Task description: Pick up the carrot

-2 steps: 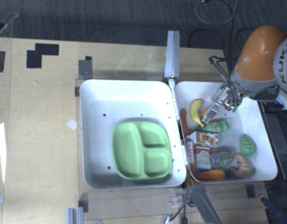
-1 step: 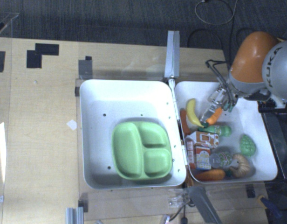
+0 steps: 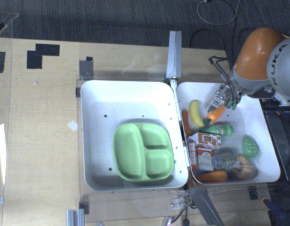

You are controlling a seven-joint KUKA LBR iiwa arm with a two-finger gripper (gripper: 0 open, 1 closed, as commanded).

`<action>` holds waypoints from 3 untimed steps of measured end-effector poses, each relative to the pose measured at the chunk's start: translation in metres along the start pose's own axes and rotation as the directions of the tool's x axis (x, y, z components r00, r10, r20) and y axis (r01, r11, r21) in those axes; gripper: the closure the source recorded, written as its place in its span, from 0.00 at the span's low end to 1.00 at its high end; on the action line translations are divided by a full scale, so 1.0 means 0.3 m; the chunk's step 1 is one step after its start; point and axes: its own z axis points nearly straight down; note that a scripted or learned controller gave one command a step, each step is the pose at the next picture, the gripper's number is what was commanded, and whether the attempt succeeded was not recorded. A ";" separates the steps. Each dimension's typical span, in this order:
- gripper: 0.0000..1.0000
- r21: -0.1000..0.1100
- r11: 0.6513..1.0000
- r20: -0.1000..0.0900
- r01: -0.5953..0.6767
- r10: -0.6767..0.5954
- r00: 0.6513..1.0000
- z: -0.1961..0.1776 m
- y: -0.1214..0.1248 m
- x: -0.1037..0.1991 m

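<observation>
Carrot (image 3: 217, 112) sits in the right bin (image 3: 265, 126), toward its far half, tilted, orange body up-right, green end (image 3: 207, 120) pointing down-left. We see its upper end right at the pincer (image 3: 223, 100), which comes in from the right under the grey arm with the orange band (image 3: 255, 53). Carrot tip looks to be between or just under the fingertips, but the metal parts blur together there, so we can't tell whether the pincer is spread, pressed together, or actually pinching the carrot. Touching or just above it: can't settle that either.

Just left of the carrot we note a yellow banana (image 3: 195, 113), upright-ish, close but apart. Left of that, a reddish sausage-like item (image 3: 186, 122) lies along the bin's left wall. Just near of the carrot's green end is a green bottle-like item (image 3: 219, 130) lying sideways. Nearer still we see a red-and-white carton (image 3: 210, 141), a clear-looking bottle (image 3: 223, 161), a brownish shell-like object (image 3: 245, 165), and an orange-red item (image 3: 213, 176) at the near wall. A green bumpy object (image 3: 250, 145) sits toward the right side.

Left bin (image 3: 98, 102) holds a green divided tray (image 3: 143, 150) in its near half. Both bins rest on the wooden bench (image 3: 36, 126).
</observation>
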 end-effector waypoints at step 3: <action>1.00 0.006 0.991 -0.007 -0.136 0.136 0.991 -0.373 0.152 0.117</action>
